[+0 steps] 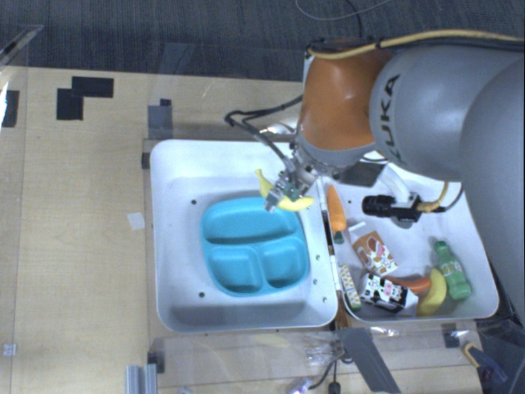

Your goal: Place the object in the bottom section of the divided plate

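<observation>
The claw (285,190) is low over the left white bin (176,220), hanging right at the far right edge of the blue divided plate (246,265). And it's got something: a yellow banana (299,203) sits crosswise at its tips, one end poking out on the far side of the claw and the other on the arm's side. The fingers look pinched onto it, though they're small and partly lost against the fruit, so call that probable rather than certain.

The banana is over the plate's rim, beside the long far section. The two smaller sections lie nearer the camera than the claw, bare blue inside. The plate itself sits flat in the bin, down and to the left of the claw.

Over on the arm's side of the claw, the right bin (418,249) is busy. An orange carrot (335,212) lies just beside the claw along the wall between the bins. Beyond it is a brown snack carton (376,254), then a black-and-white packet (384,294), a red sausage (414,283), a yellow curved fruit (435,294) and a green bottle (449,269), all clustered well away from the claw. Pale tabletop (74,220) stretches off past the plate.
</observation>
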